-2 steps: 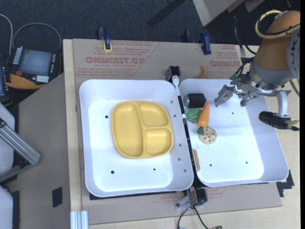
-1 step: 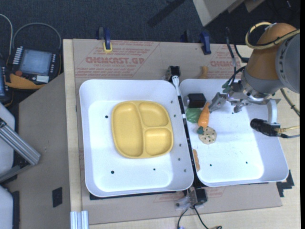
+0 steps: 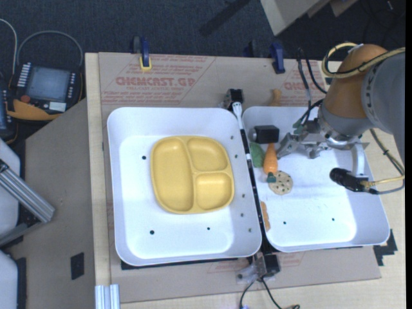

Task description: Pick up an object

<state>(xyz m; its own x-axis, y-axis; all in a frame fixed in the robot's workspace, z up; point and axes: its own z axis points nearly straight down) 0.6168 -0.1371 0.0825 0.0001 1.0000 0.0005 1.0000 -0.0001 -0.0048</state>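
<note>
The right bin (image 3: 335, 227) holds an orange carrot-shaped toy (image 3: 271, 159), a green piece (image 3: 257, 154) beside it, a black block (image 3: 265, 134) near the far left corner, and a round speckled cookie (image 3: 280, 183). My gripper (image 3: 301, 145) hangs low over the bin's far middle, just right of the carrot and the black block. Nothing is visible in it. The grey arm with its orange band (image 3: 351, 82) reaches in from the right.
A yellow divided plate (image 3: 192, 173) lies in the middle of the left bin (image 3: 129, 237). A small orange bit (image 3: 266, 219) sits by the rim between the bins. Blue clamps (image 3: 145, 53) hold the cardboard sheet at the far edge.
</note>
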